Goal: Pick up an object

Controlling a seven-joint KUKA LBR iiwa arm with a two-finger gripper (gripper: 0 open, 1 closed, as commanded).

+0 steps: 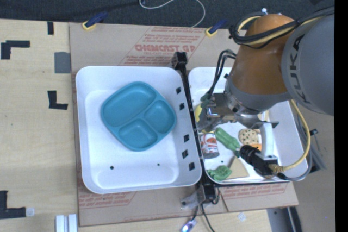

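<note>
A: Where does the grey arm's end effector (213, 112) sit?

B: Low over the right white bin (290, 126), at its nine o'clock edge; whether it is open or closed cannot be told.

A: And the objects?

B: A green elongated plastic piece (227, 139), a small can with a red label (210, 146) and a green leafy toy (220, 173) lie toward six o'clock. A blue three-compartment plastic plate (138, 115) lies in the left white bin (92, 171).

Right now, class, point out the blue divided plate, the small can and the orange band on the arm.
blue divided plate (139, 115): camera view, on the ridge between its compartments.
small can (210, 145): camera view, on its label side.
orange band (265, 51): camera view, on its upper curved surface.
</note>
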